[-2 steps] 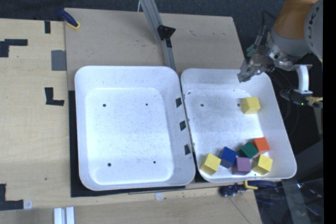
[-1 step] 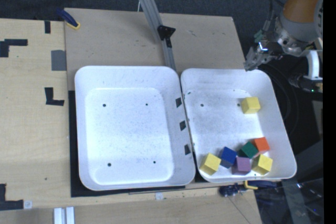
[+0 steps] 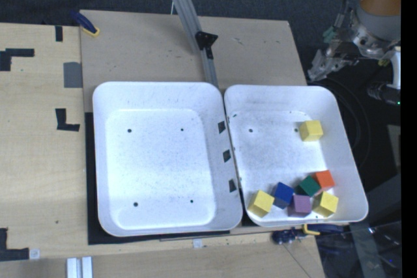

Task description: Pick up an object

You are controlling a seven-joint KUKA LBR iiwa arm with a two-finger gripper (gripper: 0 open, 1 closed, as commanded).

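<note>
Yellow cube (image 3: 311,130) alone nr right bin (image 3: 287,96) far-right edge; 6 more blocks (image 3: 296,195) crowd near edge. Gripper (image 3: 329,63) outside bin's far-right corner. Risk: cluster jams grab, nudges neighbours.

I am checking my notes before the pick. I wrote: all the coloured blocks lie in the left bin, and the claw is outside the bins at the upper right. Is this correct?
One thing is wrong: the camera view shows the coloured blocks in the right bin, not the left bin. The rest stands: the claw is outside the bins at the upper right.
</note>
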